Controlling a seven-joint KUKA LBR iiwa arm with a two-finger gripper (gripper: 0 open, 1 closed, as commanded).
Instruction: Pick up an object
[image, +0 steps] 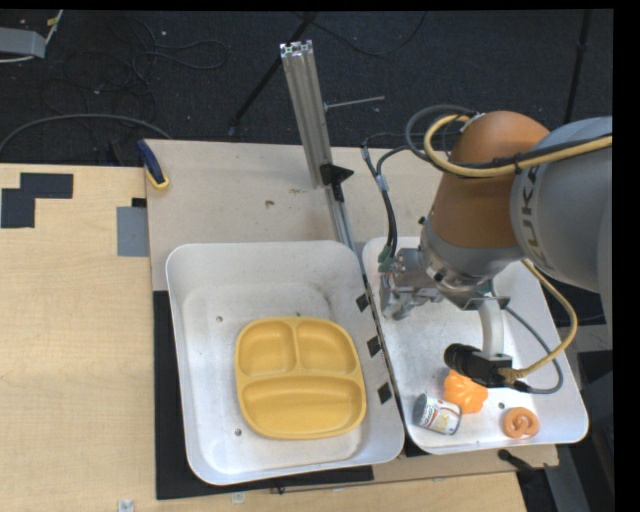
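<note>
Hovering gripper over right bin; yellow tray in left bin.

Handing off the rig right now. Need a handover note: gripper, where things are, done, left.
Gripper: down at the far left corner of the right bin, with no object seen in it.
Things: a small can, an orange lump and an orange ring lie along the right bin's near edge, all apart from the gripper. A yellow divided plate lies in the left bin.
Done: nothing picked up.
Left: move onto one object, grasp it, lift it.
</note>
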